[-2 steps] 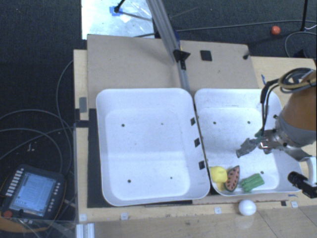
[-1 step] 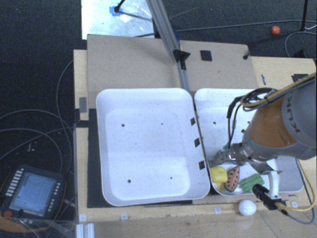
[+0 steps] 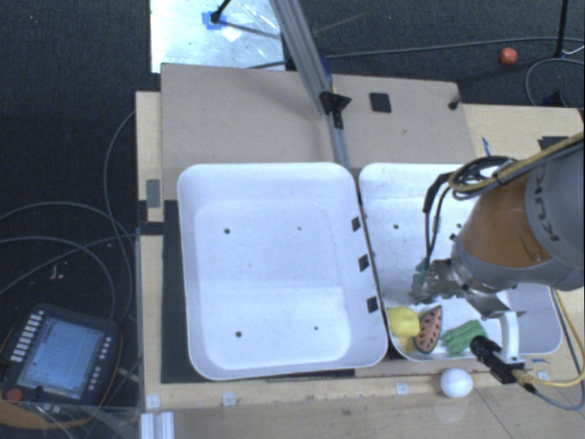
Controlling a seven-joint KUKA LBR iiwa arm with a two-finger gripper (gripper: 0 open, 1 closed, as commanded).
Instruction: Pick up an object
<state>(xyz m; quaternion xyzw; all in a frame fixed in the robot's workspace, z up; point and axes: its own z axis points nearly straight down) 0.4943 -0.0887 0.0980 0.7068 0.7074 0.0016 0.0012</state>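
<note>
Dark carpet surrounds the counter (image 3: 274, 117). Objects cluster in the right bin (image 3: 393, 208), near corner: a yellow piece (image 3: 402, 320), a red-brown piece (image 3: 429, 329), a green piece (image 3: 462, 334). Left bin (image 3: 265, 263) adjoins it. A white ball (image 3: 456, 382) lies outside

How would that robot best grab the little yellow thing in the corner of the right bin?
Probably from straight above, closing across the yellow object's rounded middle. It lies close to the right bin's near-left corner wall, with a watermelon-slice toy right beside it, so a sideways approach looks blocked.
</note>
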